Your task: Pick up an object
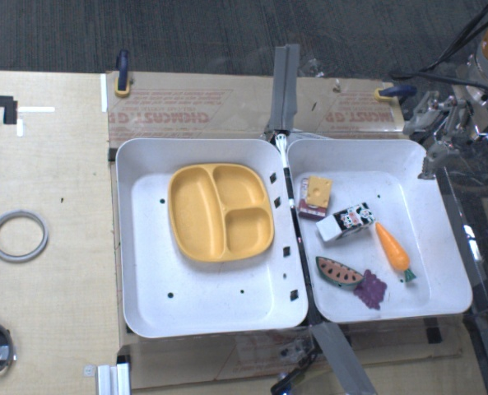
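Lying across a pale wooden bench point(46, 303) over dark carpet were two glossy white bins; the left bin point(145, 303) held a yellow divided plate point(220, 212), the right bin point(425, 295) a smooth orange carrot point(392, 249), a watermelon slice point(339, 271), purple grapes point(372, 288), a carton point(346, 221) and a cheese box point(314, 197). Gripper point(453, 126) sat at the bin's far right corner, grasp state undetermined

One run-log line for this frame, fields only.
stage: pre-grasp | gripper: over right bin's far right corner | right bin: cheese box, milk carton, carrot, watermelon slice, grapes | left bin: yellow plate
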